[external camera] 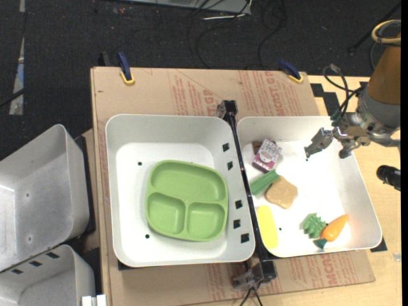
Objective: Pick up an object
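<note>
A: What is the state of the end effector?

B: The gripper [331, 143] is seen with its 2 fingers spread and nothing between them. It hangs over the right bin [357, 190], near the bin's far right corner.

A: Where are the candidate objects?

B: All are located in the right bin. A small purple-and-white packet [266, 155] lies near its far left wall. A green stick [262, 183] and a tan bread slice [282, 193] are touching just in front of the packet. A yellow piece [266, 226] lies against the left wall, and a carrot [332, 227] sits near the front right corner.

A: How is the pick best done?

B: The carrot is probably to be preferred, since it stands well apart from the touching pair. The fingers should be closed across its narrow width, well clear of the bin wall.
</note>
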`<state>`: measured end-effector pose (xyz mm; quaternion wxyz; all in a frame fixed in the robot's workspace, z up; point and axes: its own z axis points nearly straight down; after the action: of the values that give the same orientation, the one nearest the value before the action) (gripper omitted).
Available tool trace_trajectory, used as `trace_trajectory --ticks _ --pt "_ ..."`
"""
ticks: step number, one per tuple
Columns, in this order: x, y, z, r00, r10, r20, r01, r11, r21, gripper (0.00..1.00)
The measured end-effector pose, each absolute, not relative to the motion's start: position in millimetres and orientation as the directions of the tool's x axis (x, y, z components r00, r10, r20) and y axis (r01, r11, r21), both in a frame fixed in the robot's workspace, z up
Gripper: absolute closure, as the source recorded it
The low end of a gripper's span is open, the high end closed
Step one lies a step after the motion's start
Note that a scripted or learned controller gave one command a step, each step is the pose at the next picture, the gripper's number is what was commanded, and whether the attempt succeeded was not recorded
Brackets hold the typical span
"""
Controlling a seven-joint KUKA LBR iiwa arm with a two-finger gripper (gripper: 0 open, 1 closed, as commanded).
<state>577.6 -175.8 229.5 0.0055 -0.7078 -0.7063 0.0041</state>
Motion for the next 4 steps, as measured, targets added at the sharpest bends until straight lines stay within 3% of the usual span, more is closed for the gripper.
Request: trace_trajectory --ticks 1,2,4 --pt "580.2 -175.1 237.8 -0.001 1.0 -0.001 1.0 0.001 0.0 0.0" --pt "586.0 -182.5 181.3 0.001 1.0 0.0 1.0 -0.001 -0.004 0.0" --pt "577.6 -182.1 92.2 0.002 1.0 -0.001 1.0 -0.002 0.003 0.0"
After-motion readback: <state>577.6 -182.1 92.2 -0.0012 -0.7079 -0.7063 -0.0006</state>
